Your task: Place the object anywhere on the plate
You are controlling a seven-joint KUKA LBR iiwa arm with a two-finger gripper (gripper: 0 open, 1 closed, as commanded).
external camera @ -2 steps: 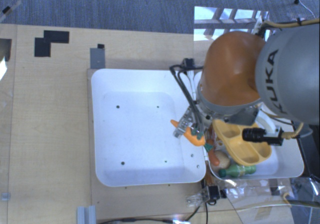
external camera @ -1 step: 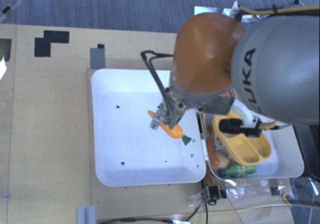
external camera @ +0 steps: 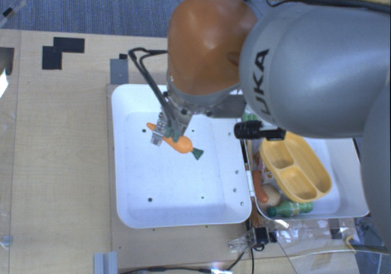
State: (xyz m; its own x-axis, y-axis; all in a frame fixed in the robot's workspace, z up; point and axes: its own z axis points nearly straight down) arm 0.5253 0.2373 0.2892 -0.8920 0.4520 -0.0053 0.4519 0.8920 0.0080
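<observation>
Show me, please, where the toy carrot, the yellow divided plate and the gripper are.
toy carrot (external camera: 182, 145), camera view, on its orange body.
yellow divided plate (external camera: 295, 169), camera view, on its middle ridge.
gripper (external camera: 162, 136), camera view, at its fingertips.

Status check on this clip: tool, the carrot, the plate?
Tool down in left bin, at the toy carrot; grip unclear. Carrot in left bin. Yellow divided plate in right bin, arm above it.

arm (external camera: 317, 65): grey casing; orange band; black lettering; black cables
</observation>
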